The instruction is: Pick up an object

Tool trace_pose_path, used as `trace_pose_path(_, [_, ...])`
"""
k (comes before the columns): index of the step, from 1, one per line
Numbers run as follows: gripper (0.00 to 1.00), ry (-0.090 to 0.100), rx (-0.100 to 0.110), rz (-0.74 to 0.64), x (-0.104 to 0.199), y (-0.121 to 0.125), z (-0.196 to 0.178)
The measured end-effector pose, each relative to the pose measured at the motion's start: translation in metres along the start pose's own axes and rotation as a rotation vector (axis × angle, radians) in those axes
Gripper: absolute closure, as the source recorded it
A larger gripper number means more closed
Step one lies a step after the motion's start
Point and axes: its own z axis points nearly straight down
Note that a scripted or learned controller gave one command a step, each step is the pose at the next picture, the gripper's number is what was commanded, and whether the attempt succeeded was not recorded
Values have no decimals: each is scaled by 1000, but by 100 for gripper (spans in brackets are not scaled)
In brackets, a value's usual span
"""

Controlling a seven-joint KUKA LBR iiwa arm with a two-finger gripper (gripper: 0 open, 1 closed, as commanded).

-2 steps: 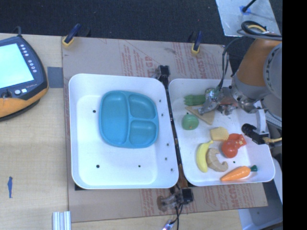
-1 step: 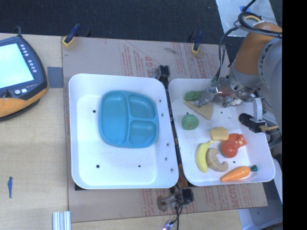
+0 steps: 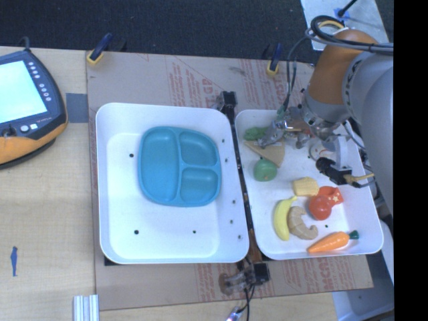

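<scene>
Robot lab bench

Two white bins sit on cardboard clamped to a wooden bench. Left of the bins lies a robot control tablet; right of them stands the grey and orange arm, cables trailing.

Wooden bench with a brown cardboard sheet laid across it.

On the cardboard two shallow white bins sit side by side, their inner rims touching: the left bin and the right bin. A blue-and-yellow clamp grips the sheet's far left corner and a second clamp grips its far edge further right. At the bench's left edge, off the cardboard, rests an orange-cased control pendant with a pale screen. A strip of grey tape lies between the pendant and the left bin.
</scene>
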Motion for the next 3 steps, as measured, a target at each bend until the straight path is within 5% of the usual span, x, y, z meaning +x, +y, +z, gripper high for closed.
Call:
trace_pose_path(2, [0, 0, 0, 1, 5, 0, 0])
trace_pose_path(3, [100, 2, 5, -1, 5, -1, -11])
